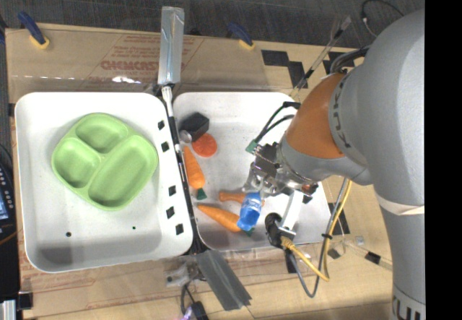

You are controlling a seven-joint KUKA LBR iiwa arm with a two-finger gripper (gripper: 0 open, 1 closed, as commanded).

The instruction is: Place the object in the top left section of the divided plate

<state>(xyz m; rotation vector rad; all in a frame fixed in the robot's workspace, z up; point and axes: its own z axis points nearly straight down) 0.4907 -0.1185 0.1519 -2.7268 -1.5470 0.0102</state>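
Observation:
A light green divided plate [105, 160] lies in the left bin [43, 239], with nothing in its three sections. In the right bin [231, 113] are a small blue bottle [250, 212], two orange carrots [194, 171] [219, 217], a small orange piece [232, 197], a red round item [206, 145] and a black block [194, 123]. My gripper [258, 186] hangs low over the right bin, just above and touching the top of the blue bottle. The wrist hides how the gripper meets the bottle.
A raised divider with black clips [172, 167] separates the two bins. The grey arm with its orange band [317, 131] covers the right side of the right bin. Cables [317, 253] trail off the bin's lower right edge.

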